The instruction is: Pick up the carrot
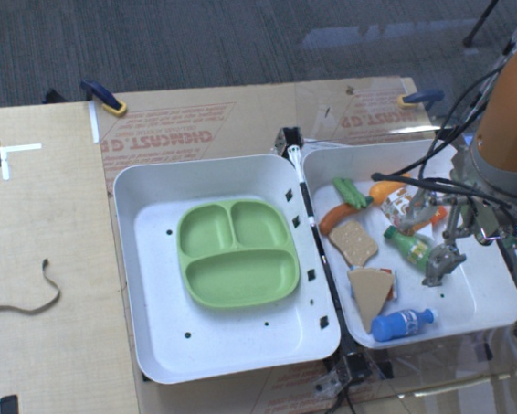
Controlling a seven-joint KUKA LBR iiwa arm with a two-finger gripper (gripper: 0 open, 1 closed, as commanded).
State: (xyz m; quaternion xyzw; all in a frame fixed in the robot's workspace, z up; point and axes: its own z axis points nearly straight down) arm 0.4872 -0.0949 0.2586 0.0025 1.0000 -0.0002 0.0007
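White plastic bins sit side by side on my bench feed, the left bin [138, 288] carrying a green divided plate [238, 252] and the right bin [489, 301] crowded with toy food. I can see the carrot [381, 189] near the back of the right bin, its orange body lying roughly level with its green top [351, 192] pointing left toward the divider. Just below it lies a red-orange sausage [336, 216], touching a slice of brown bread [354, 242], and below that a wedge-shaped sandwich half [371, 292]. A blue bottle [402, 323] lies on its side near the front wall, and a green bottle [408, 245] lies tilted in the middle. My arm [507, 120] comes in from the right, and the gripper [439, 265] hangs over the right half of this bin, to the right of the green bottle and well apart from the carrot. From this angle I cannot tell how far its fingers are spread, and I see nothing caught between them. Cables trail around the wrist.
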